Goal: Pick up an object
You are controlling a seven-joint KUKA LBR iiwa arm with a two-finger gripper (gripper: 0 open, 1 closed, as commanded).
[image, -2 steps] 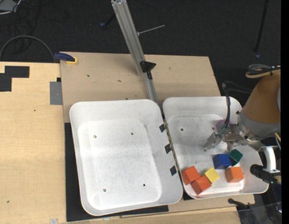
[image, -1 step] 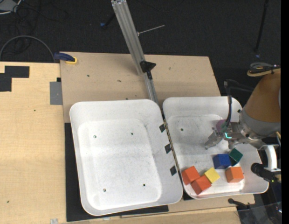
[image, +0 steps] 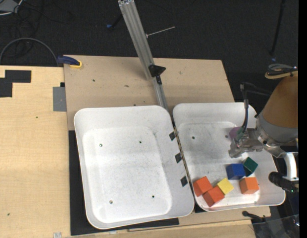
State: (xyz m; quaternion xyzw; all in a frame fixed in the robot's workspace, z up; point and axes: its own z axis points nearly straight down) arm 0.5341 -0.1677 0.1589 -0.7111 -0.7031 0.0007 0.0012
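I've got the gripper (image: 241, 145) low in the right bin (image: 208, 128), can't tell its grip, green block (image: 251, 164) and blue block (image: 235, 171) just beside

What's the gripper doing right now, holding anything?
Gripper: low over the right bin, just above the blue block; open or closed cannot be told; no object seen between its fingers.

I get one fixed camera, high above the bench (image: 143, 83), angled down, both bins in frame from a moderate distance; my gripper (image: 241, 145) sits far right, left bin (image: 89, 120) beyond it.
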